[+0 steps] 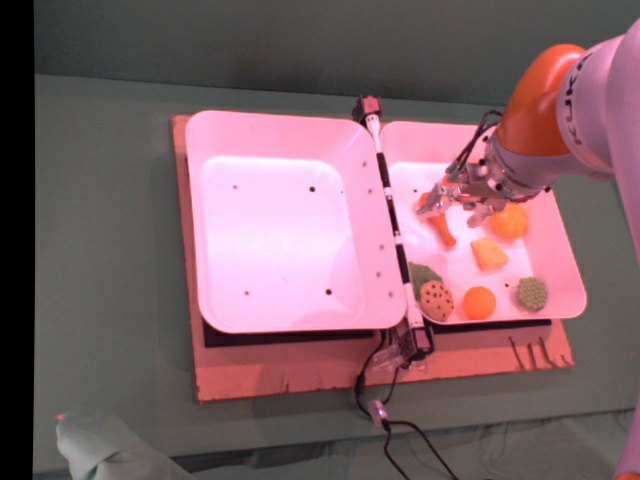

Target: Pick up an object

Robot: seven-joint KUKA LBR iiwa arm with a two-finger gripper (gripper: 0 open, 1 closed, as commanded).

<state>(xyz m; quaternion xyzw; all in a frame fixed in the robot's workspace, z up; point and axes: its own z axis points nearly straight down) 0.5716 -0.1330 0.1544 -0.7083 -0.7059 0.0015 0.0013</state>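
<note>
Camera view: gripper (441, 200) low in right bin (570, 268), finger spread impossible to tell, hovering at top of orange carrot-like piece (441, 231), presumably lined up for grabbing it.

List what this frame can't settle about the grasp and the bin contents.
- Gripper: finger state, too small and blurred in the camera view.
- Orange carrot-like piece: its upper end runs under the gripper, so contact or grasp is unclear.
- Orange lump: partly covered by the wrist.
- Green piece: overlapped by the brown dotted disc.
</note>
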